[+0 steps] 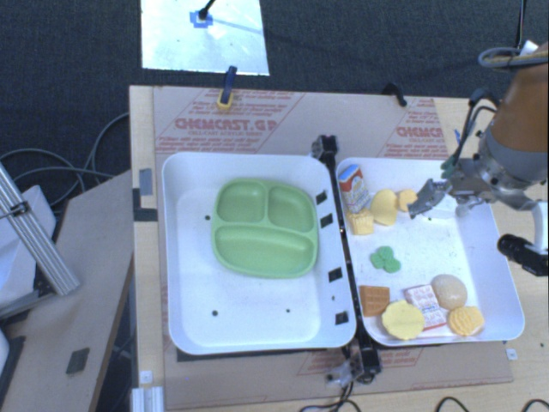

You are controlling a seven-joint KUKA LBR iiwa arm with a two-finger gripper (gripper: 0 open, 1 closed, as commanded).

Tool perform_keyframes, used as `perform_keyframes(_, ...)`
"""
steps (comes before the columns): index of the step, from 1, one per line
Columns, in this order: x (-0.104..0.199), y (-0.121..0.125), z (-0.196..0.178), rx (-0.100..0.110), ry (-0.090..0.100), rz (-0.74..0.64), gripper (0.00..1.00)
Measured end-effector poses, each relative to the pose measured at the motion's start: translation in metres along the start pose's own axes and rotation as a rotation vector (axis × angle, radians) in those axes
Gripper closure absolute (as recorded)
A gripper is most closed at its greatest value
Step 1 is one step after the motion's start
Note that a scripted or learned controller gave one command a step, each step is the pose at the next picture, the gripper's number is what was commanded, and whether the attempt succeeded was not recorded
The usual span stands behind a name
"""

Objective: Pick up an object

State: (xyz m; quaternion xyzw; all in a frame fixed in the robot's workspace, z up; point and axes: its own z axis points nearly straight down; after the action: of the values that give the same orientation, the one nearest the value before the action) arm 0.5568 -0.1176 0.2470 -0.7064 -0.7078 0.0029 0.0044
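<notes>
The right bin (493,256) holds several toy foods. At its far left are a small carton (352,183), a yellow pear-shaped piece (383,204), a yellow wedge (362,223) and a small yellow-orange piece (407,199). A green piece (385,259) lies mid-bin. Near the front edge are an orange cracker (374,299), a yellow round (402,319), a red-and-white packet (425,303), a beige egg (449,291) and an orange cookie (466,320). My gripper (426,197) reaches in from the right, low over the bin, its tip just right of the small yellow-orange piece.
The left bin (184,230) holds a green divided plate (264,227). A black divider with clips (336,230) runs between the bins. A black part of the arm (523,251) sits over the right bin's right rim.
</notes>
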Motion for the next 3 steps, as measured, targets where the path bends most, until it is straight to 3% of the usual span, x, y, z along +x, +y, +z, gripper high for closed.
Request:
perform_keyframes(1, 0.000, 0.002, -0.004, -0.008, -0.001, -0.002, 0.00)
perform_keyframes(3, -0.009, 0.002, 0.117, -0.004, 0.000, 0.001, 0.00)
